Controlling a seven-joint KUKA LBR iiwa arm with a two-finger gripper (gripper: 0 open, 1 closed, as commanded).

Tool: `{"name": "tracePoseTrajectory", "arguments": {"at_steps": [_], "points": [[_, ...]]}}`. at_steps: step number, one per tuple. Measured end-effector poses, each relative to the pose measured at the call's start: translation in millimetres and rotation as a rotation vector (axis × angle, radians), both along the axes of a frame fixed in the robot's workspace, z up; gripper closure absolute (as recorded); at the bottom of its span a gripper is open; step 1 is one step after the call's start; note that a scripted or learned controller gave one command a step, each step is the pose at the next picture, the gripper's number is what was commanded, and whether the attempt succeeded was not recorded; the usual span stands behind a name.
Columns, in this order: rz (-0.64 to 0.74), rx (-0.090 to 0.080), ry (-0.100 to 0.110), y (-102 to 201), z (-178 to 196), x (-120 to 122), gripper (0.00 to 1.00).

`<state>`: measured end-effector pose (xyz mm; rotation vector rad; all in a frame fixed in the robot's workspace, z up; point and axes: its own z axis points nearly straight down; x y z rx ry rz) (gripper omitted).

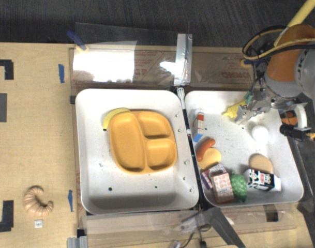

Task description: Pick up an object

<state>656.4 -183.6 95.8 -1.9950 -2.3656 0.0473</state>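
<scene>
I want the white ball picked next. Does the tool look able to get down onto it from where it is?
Probably yes. The tool hangs just up and left of the white ball in the right bin; the ball lies apart from the yellow toy, with nothing over it.

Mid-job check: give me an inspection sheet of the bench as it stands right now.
Surface: two white bins, left bin and right bin, on a tan bench.
Job's things: yellow toy beside the claw; white ball; milk carton; green item.
Clutter: orange divided tray in the left bin; croissant-like toy on the bench.
Claw: over the right bin's far side.
Cables: yellow and black loops at the arm.
Surroundings: dark floor.
</scene>
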Motion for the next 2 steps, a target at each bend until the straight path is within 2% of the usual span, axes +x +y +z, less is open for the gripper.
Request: {"name": "tracePoseTrajectory", "arguments": {"at_steps": [1, 2], "points": [[0.000, 0.004, 0.008, 1.9, -2.8, -1.6, 0.00], [0.002, 0.001, 0.001, 1.7, 9.2, 0.4, 1.00]]}}
